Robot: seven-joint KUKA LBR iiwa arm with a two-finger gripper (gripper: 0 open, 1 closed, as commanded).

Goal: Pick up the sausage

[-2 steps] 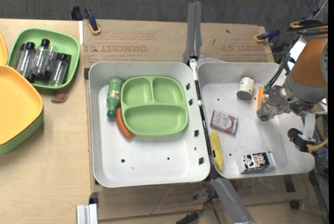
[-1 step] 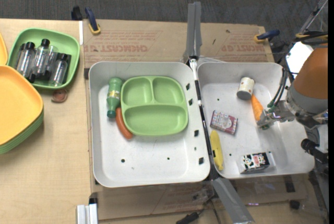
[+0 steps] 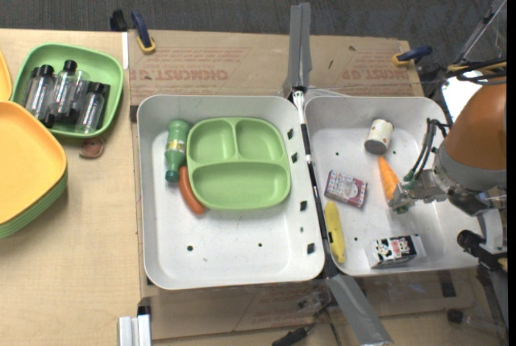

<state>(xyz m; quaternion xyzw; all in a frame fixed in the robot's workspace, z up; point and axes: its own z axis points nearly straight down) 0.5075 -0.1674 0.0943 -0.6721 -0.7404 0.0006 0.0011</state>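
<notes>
Smooth glossy plastic in the two white bins [image 3: 161, 256], matt plastic in the green divided plate [image 3: 239, 163], a slick orange skin on the sausage [image 3: 191, 191], rough brown cardboard [image 3: 218, 66] beneath, pale wood on the bench [image 3: 72, 272].

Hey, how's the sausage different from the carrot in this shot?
The sausage lies in the left bin, tucked against the green divided plate; the carrot lies in the right bin, out on bare floor. The sausage is reddish orange with blunt rounded ends; the carrot is brighter orange and tapers. The gripper sits right by the carrot's lower end, far from the sausage. Both are slim, lie flat and slant the same way.
</notes>
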